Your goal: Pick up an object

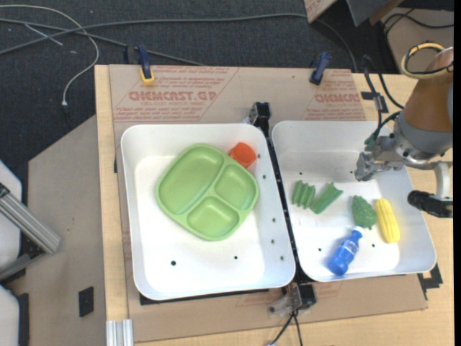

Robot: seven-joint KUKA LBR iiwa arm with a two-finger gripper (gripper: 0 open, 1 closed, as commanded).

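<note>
My gripper (365,170) hangs over the upper right part of the right bin (317,139), and from this slanted view I cannot tell whether it stands apart or together; it is small and dark against the white floor, and nothing shows in it. I judge I am at the approach: no object picked yet.

Nearest below me lies the green leafy piece (364,212), with the yellow corn cob (388,220) just beside it, nearly touching on its right. Both lie close, so a careless descent may clip two at once. To the left, well apart from those, the green bean bundle (315,196) sprawls in a loose fan. Lower down, the blue bottle (344,252) lies tilted on its own, with bare floor around it.

The bottle looks the cleanest target to me: isolated, rounded, narrow enough to span. I should come straight down across its short axis, centred on the body.

In the left bin (144,265) a green divided plate (207,191) and an orange piece (243,153) sit far off.
</note>
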